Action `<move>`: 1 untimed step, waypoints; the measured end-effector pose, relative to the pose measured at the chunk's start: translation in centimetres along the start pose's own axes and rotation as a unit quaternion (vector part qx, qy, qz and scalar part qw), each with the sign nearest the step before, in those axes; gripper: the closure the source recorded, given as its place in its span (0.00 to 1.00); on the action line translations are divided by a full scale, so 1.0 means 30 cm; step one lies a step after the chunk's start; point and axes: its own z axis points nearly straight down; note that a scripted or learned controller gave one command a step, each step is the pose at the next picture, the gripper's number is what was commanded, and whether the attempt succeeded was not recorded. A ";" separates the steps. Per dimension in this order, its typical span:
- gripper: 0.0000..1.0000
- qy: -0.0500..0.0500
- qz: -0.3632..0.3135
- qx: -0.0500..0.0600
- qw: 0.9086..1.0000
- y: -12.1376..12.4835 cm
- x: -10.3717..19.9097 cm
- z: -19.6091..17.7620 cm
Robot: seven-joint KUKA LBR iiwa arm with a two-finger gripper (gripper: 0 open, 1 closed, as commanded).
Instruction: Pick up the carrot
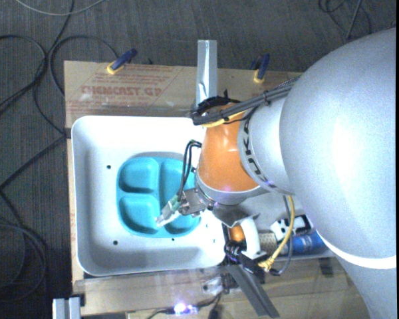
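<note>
even, fairly bright light falls from above — the white bin nearly washes out, with soft shadow along its inner walls. the grey arm looms close and slightly soft, its orange band carrying a pale sheen. the dark floor looks grainy.

The carrot shows as a small rounded orange shape at the lower middle of the view, close under the arm's wrist. Most of it is hidden by white and black hardware touching it, so its full length and how it lies cannot be told
</note>
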 end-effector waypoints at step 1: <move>0.00 -0.004 -0.132 -0.016 0.991 0.124 0.331 0.125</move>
